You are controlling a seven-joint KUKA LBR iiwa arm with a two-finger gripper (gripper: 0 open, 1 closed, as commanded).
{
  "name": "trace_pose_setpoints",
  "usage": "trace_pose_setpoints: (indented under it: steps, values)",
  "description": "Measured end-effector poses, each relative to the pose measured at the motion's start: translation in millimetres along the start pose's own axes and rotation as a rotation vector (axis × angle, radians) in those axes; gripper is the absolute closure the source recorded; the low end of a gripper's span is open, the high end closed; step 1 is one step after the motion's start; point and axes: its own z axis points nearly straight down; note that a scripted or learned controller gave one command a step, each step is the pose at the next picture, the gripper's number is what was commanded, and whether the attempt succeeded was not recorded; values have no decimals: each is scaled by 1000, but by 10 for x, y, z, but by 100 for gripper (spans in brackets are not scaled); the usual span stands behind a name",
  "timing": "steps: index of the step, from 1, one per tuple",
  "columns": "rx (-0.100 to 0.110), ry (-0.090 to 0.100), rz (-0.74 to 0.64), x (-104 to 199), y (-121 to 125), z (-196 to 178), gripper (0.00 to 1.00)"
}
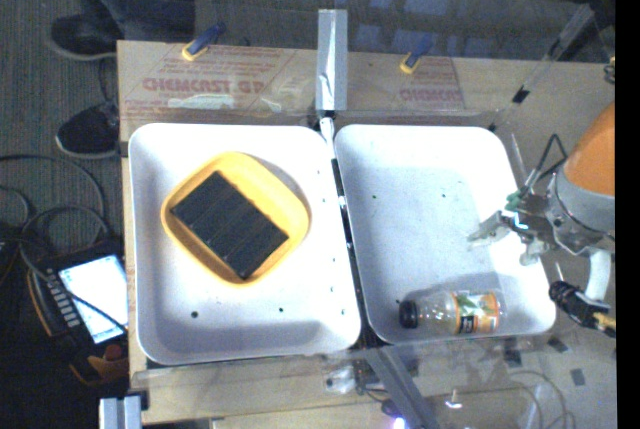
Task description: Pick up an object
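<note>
— Hand (497, 229) position? 
— Over the right bin's (430, 167) right edge (grip state: cannot tell).
— And the bottle (452, 310)?
— Lying near that bin's front wall. A yellow dish (237, 215) occupies the left bin (160, 317).

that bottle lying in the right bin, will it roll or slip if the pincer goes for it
The bottle lies on its side, so a nudge would probably roll it. Its clear plastic body looks smooth and light, so it may slip or dent under pressure. The bin wall could stop it.
</note>
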Motion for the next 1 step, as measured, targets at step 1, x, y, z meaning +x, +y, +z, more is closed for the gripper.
trace_pose_setpoints:
  steps: [1]
  values:
    - [0,0,0,0,-1,1,0]
